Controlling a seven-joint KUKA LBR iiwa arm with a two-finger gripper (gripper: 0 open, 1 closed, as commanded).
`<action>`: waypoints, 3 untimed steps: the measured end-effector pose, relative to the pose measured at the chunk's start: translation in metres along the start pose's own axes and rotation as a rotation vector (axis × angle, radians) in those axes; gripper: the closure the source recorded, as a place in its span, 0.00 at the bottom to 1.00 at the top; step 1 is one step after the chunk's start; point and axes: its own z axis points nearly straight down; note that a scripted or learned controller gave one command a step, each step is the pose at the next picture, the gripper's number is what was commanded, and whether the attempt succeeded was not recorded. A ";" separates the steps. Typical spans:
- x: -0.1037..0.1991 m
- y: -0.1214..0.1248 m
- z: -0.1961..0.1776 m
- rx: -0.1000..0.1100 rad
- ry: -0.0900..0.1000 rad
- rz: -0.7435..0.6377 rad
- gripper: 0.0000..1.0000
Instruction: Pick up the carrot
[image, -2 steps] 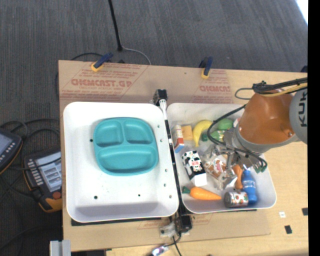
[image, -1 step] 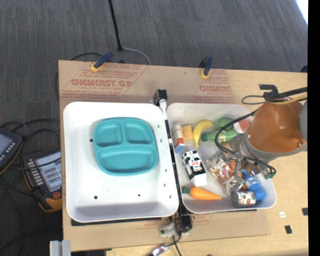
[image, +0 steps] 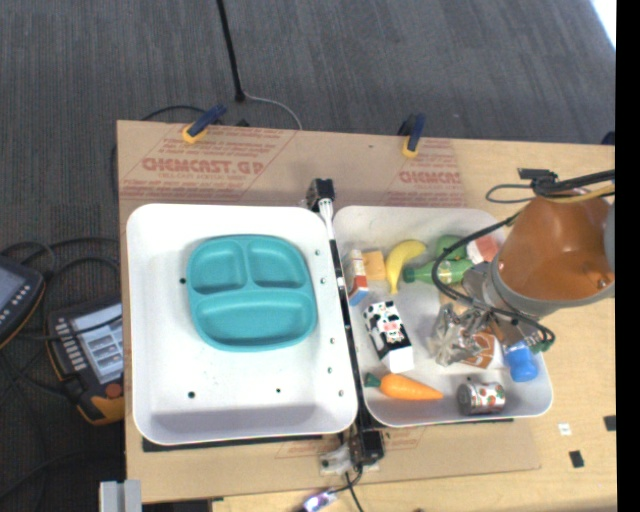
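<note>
Carrot lies on its side on the floor of the right-hand bin, close to that bin's near wall, its orange body pointing toward the bin's right end and its green stub toward the divider shared with the left bin. Nothing touches it from above.

Just behind the carrot, further from the near wall, stands a small black-and-white cow-patterned carton. To the carrot's right, also against the near wall, sits a small can with a red and green label, and beyond that can a blue cup-like item rests by the bin's right wall. Toward the far wall from the carrot are a yellow banana, an orange block, and a green bottle-like item.

The gripper hangs over the right bin, well apart from the carrot, up and to the right of it, above a cluttered patch beside an orange-and-white packet. Its metal fingers are seen from above and blend into the clutter, so whether they are spread or closed cannot be told. The arm's orange band sits above it.

A teal divided plate rests in the left bin, far across the divider from the carrot.
</note>
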 end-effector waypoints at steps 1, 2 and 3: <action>-0.049 0.019 -0.080 -0.012 0.040 0.170 1.00; -0.049 0.019 -0.079 -0.012 0.041 0.171 0.00; -0.041 -0.026 -0.008 -0.016 0.042 0.090 0.00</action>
